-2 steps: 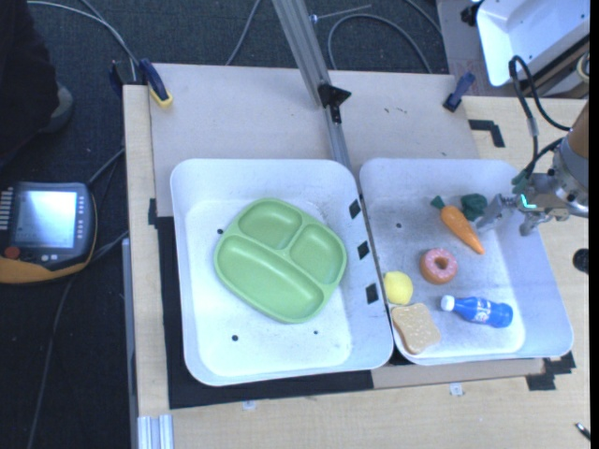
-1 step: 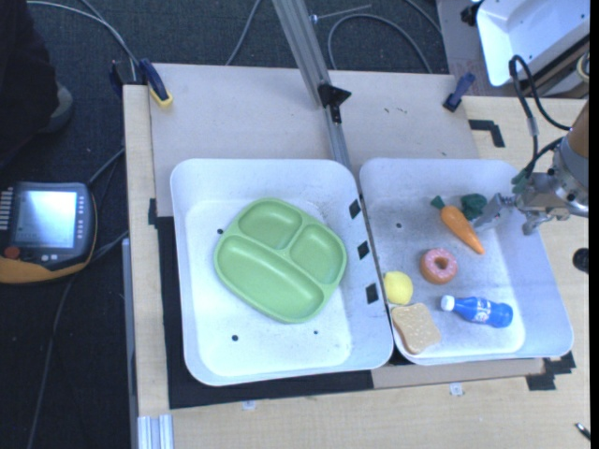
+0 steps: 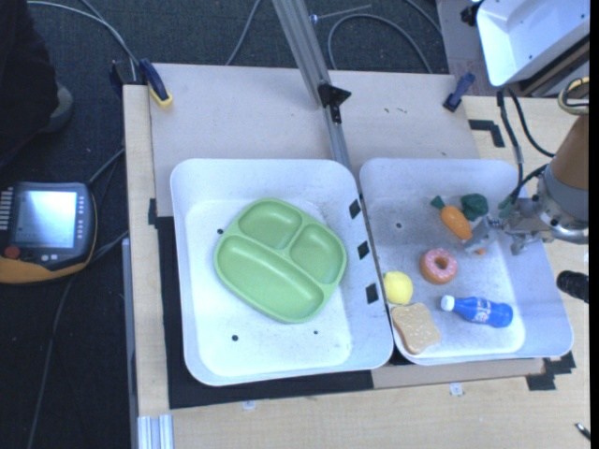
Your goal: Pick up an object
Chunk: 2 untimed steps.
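The right bin holds an orange carrot with a green top, a pink-iced donut, a yellow lemon, a slice of bread and a blue bottle with a white cap. My gripper reaches in from the right edge and sits low in this bin. Its tip is just right of the carrot, close to it or touching it. It stands above and to the right of the donut. Nothing is visibly lifted.
In the left bin lies a green divided plate. A metal pole slants down to the seam between the bins. A handheld screen lies on the floor at left. Cables trail across the dark floor.
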Available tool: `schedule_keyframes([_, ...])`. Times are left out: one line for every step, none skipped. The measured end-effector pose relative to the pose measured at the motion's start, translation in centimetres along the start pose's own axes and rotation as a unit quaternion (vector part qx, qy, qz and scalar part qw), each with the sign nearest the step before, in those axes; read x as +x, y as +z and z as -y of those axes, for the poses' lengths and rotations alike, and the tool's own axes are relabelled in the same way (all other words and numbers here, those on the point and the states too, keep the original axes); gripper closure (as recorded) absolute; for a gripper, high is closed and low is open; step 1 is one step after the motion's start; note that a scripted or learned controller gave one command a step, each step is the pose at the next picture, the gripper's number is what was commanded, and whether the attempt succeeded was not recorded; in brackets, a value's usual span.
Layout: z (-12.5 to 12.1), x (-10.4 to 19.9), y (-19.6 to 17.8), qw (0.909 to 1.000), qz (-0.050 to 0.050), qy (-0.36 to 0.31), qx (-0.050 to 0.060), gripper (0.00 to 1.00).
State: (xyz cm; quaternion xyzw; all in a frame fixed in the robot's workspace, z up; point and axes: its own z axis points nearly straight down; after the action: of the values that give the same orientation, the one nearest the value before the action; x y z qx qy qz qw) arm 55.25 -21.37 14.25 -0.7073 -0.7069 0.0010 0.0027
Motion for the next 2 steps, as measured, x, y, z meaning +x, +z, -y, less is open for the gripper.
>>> schedule_keyframes([-0.1,0.0,5.1,1.0,0.0,0.0,-0.001,0.0])
schedule_keyframes([-0.1,0.0,3.8,1.0,0.001,-0.001,-0.003,1.0])
